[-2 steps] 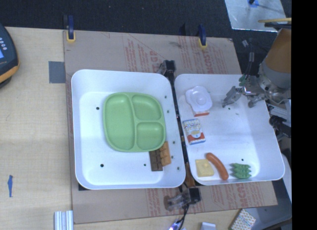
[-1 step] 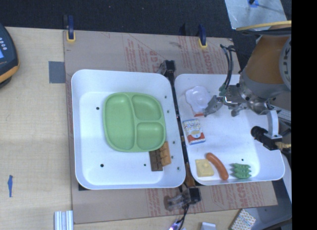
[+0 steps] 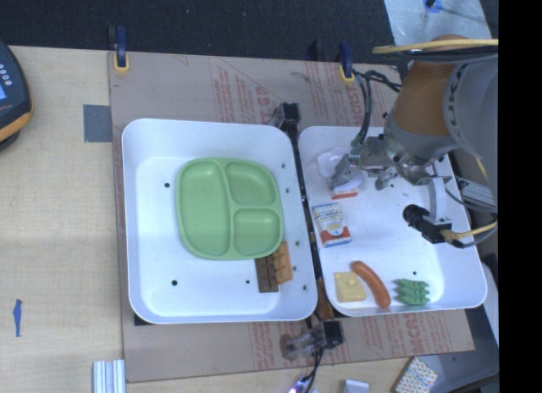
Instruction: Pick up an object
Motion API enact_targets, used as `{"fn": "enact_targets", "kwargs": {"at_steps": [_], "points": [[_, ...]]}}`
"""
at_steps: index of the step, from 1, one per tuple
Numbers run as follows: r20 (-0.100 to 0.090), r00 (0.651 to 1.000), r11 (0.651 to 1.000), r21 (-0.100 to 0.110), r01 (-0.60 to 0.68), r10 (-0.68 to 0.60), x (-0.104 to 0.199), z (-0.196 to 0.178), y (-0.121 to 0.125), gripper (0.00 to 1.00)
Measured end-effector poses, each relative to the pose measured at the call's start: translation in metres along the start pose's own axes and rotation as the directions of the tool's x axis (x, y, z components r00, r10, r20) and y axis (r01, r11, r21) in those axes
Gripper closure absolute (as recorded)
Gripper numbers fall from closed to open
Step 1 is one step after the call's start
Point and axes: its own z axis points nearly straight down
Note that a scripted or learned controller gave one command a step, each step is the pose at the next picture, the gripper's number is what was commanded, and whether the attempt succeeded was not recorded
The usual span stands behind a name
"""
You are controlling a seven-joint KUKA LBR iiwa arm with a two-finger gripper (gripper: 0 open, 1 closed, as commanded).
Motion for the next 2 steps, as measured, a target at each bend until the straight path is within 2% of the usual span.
{"fn": "enact_targets", "kwargs": {"at_steps": [1,2], "points": [[0.000,1.000,1.000,0.002,0.001,-0.001,-0.007,0.044,0.027,0.00],[0.000,1.000,1.000,-0.002,-0.006,0.006,-0.037,0.041,0.050,0.00]]}}
